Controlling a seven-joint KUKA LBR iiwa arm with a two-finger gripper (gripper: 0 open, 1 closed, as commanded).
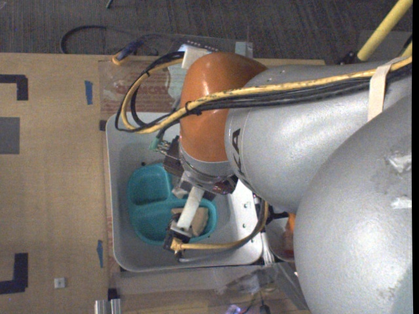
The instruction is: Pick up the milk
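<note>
Grey arm (314,175) looms over white bin (121,175), wrist above teal divided dish (145,190). Claw state: cannot tell. Milk probably hidden beneath wrist; descend straight, centre on it before closing.

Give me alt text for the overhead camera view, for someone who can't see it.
A large grey robot arm with an orange band reaches in from the right and hangs over a white bin, covering much of it. Below its wrist a teal dish lies in the bin, a partly hidden tan item at its right edge.
</note>
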